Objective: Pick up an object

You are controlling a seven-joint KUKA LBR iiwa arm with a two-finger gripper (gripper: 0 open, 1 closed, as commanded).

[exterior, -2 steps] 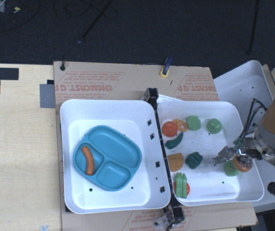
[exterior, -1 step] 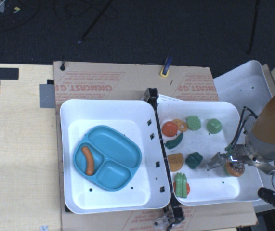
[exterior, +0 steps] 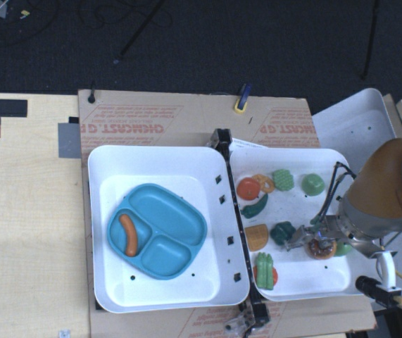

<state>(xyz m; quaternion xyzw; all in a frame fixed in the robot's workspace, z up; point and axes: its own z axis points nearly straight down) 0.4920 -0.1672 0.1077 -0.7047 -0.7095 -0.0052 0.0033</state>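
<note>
The arm's orange band (exterior: 387, 178) is nearest, above the right bin (exterior: 327, 284). The gripper (exterior: 312, 236) hangs low over a brown round toy (exterior: 322, 248), probably to grasp it; open or clenched, I cannot tell.

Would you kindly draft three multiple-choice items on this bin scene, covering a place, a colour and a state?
1. Where does the toy sausage lie?
A. in the blue divided plate
B. in the right bin
C. on the cardboard

2. What colour is the round ball at the right bin's far side?
A. blue
B. green
C. white

3. How does the divided plate sit?
A. upside down
B. on edge
C. flat, compartments up

Key: 1 A, it rests in the plate's left compartment; 2 B, plainly green; 3 C, three open compartments face up.
</note>
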